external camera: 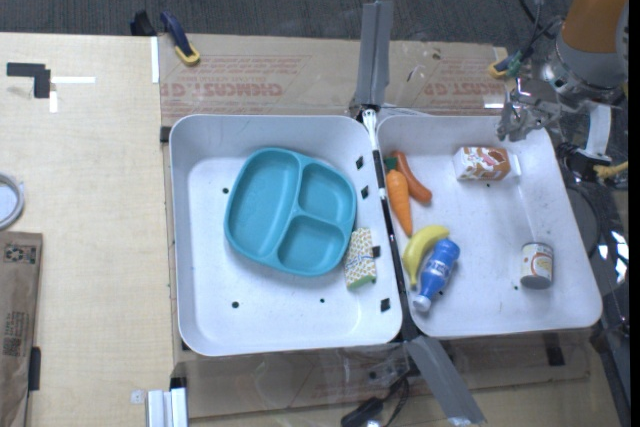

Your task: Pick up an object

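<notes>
The gripper [518, 120] hovers at the right bin's [560, 310] far edge, grip state unclear, poised above the packet [484, 163], with 2 carrots [403, 192] further left.

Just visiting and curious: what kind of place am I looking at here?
Probably a robotics lab test bench: a robot arm reaches over two white bins holding toy food like a banana, beside a blue divided plate.
</notes>
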`<state>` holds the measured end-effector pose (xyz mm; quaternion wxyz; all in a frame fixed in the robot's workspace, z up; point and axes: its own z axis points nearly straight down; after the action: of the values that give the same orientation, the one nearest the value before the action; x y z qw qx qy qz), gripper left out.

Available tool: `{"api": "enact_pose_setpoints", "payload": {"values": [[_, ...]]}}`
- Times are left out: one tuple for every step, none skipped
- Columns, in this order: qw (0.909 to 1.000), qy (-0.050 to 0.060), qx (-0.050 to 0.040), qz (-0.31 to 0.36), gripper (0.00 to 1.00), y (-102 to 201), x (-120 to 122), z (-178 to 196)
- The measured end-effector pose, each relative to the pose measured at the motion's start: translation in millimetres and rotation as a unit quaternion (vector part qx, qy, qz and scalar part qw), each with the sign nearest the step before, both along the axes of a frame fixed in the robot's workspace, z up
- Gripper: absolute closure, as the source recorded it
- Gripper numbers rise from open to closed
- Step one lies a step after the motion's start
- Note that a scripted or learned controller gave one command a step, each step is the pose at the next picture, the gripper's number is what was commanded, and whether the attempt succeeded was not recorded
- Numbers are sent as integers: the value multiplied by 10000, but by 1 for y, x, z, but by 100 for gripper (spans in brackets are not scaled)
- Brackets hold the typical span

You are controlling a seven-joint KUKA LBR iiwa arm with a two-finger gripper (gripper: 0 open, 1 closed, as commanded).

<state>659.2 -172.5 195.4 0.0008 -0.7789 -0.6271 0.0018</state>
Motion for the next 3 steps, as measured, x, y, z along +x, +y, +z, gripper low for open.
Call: {"api": "enact_pose_setpoints", "payload": {"values": [[10000, 27, -5, 16, 100, 0, 0, 5], [10000, 50, -11, 33, 100, 0, 1, 10], [10000, 52, -11, 31, 0, 0, 1, 10]]}}
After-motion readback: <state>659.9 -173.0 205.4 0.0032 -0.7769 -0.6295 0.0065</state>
